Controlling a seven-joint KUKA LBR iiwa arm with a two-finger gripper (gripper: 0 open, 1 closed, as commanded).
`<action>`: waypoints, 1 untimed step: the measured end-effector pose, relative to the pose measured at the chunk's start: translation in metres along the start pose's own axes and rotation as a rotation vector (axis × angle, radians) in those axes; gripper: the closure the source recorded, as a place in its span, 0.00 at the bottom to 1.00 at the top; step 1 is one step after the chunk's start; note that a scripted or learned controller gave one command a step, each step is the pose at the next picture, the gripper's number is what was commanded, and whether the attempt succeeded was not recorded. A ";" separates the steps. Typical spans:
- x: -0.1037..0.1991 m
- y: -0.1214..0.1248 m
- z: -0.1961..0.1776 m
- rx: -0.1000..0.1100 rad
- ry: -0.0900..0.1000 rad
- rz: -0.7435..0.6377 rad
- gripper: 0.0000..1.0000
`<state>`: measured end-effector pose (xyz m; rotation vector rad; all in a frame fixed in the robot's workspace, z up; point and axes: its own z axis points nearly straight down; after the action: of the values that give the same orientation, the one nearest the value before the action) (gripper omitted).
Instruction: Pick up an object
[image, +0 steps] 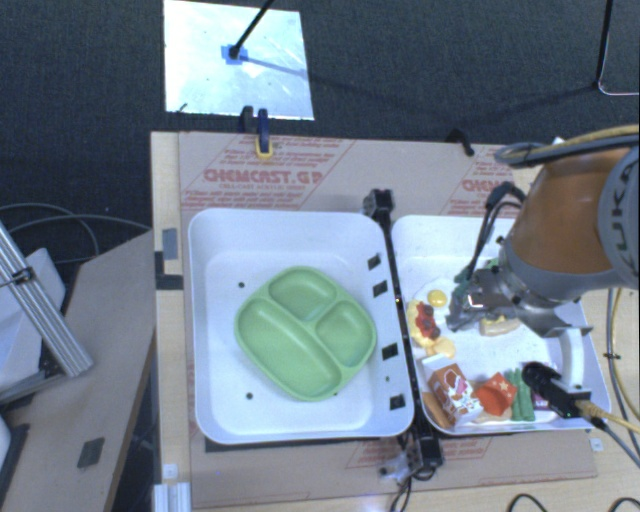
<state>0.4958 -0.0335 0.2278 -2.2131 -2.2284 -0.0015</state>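
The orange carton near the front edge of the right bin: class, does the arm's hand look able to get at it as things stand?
Probably yes. The orange carton lies uncovered in the right bin, with the hand above that same bin; only small items crowd its sides.

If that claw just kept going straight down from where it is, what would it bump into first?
Probably the pale tan block lying just under the gripper in the right bin, or the bare white floor beside it. Depth is hard to judge from this slanted view.

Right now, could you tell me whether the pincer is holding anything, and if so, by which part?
It cannot be told: the pincer hangs low over the right bin, and the arm's wrist hides its tips and whatever lies under them.
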 end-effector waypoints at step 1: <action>0.007 -0.008 -0.007 0.000 0.000 -0.001 1.00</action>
<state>0.4879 -0.0268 0.2344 -2.2125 -2.2293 -0.0016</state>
